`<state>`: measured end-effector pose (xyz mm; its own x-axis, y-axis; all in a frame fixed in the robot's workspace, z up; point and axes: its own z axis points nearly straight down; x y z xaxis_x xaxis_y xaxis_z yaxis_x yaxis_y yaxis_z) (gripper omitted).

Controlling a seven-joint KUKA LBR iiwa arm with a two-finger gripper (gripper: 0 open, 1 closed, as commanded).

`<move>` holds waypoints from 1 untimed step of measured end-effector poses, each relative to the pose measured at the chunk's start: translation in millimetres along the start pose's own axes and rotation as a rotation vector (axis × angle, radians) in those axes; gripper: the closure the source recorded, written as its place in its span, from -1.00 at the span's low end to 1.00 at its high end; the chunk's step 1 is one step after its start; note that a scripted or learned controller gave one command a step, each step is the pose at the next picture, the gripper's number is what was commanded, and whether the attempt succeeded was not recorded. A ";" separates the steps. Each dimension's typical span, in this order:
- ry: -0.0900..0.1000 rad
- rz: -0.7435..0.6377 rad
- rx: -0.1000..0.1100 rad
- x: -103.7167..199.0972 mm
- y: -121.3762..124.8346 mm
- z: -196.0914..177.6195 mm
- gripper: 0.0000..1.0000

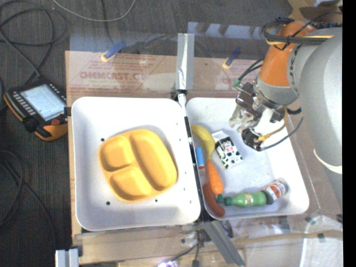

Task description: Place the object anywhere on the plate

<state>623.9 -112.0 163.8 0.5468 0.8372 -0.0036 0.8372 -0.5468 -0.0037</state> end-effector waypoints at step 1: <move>-0.001 0.314 0.003 33.2 -95.0 -21.8 1.00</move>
